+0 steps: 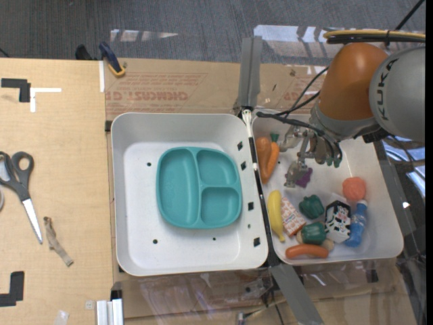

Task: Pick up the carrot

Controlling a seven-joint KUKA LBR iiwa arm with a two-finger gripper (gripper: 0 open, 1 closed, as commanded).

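Nearest the camera, at the front rim of the right bin (385,252), lies a hot dog (306,251), red-orange and lengthwise along the wall. Just behind it sit a green pepper (313,233), a black-and-white cow toy (337,221) and a blue bottle (357,223), crowded together. A banana (275,213) lies along the bin's left wall, with a small patterned box (291,217) touching its right side. A second green piece (311,206) rests a little farther back, and an orange-pink ball (354,187) sits toward the right.

To the left, the other bin (128,202) holds a teal divided plate (199,187), flat and roughly centred.

Farther back in the right bin, a purple item (300,176) lies directly under the gripper (306,162). The gripper hangs just above it, its metal parts pointing down; whether it is released or clenched I cannot tell, since the parts blur together. The carrot (267,158) lies against the left wall of the right bin, tilted, green top toward the back, left of the gripper and apart from it.

Behind the gripper, the orange band (352,80) and grey arm (406,93) come in from the right. On the wooden bench (54,181) at far left lie scissors (20,188) and a brown scrap (57,244). Cardboard (169,90) lies behind the left bin.
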